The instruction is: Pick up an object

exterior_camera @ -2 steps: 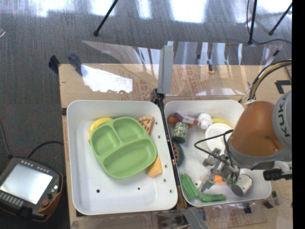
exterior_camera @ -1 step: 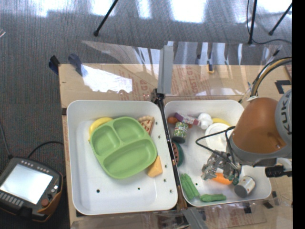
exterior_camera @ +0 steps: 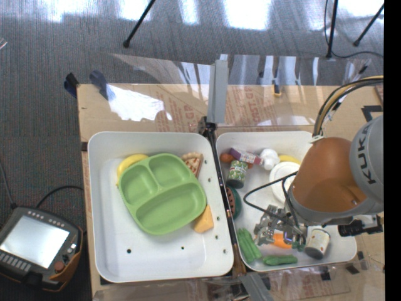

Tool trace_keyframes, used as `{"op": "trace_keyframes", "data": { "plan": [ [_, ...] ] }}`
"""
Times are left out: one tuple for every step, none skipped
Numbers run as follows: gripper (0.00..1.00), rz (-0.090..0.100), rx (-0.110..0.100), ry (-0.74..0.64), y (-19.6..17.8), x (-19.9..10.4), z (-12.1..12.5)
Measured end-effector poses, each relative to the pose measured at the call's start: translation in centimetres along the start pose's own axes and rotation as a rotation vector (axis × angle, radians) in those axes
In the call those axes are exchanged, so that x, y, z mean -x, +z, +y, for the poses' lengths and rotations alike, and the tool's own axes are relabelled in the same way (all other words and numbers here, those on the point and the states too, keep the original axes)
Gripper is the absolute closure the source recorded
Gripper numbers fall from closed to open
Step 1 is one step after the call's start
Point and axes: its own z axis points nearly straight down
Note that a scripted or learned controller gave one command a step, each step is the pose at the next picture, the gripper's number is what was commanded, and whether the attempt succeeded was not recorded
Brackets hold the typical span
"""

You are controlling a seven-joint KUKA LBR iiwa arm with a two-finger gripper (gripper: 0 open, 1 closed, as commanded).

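My gripper [exterior_camera: 276, 229] hangs low over the front of the right bin [exterior_camera: 260, 135], under the orange wrist band [exterior_camera: 326, 177]. Directly beneath and beside it lie an orange carrot-like piece [exterior_camera: 283, 244] and a white can [exterior_camera: 317, 242] on its side. A green pea pod [exterior_camera: 249, 244] and another green piece [exterior_camera: 280, 260] rest near the bin's front wall. Farther back are a small green-labelled bottle [exterior_camera: 237, 173], a white ball [exterior_camera: 269, 158] and a white bowl [exterior_camera: 282, 175], partly hidden by the arm.
The left bin [exterior_camera: 113, 243] bears a green divided plate [exterior_camera: 163, 193], with a banana [exterior_camera: 130, 162], a pizza slice [exterior_camera: 194, 163] and an orange wedge [exterior_camera: 204, 221] around it. A dark round item [exterior_camera: 234, 200] sits against the right bin's left wall. A handheld pendant [exterior_camera: 37, 243] lies at the far left.
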Motion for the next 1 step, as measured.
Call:
{"op": "trace_keyframes", "data": {
  "plan": [
    [1.00, -0.003, 0.003, -0.199, -6.99, 0.13, 0.09]
  ]
}}
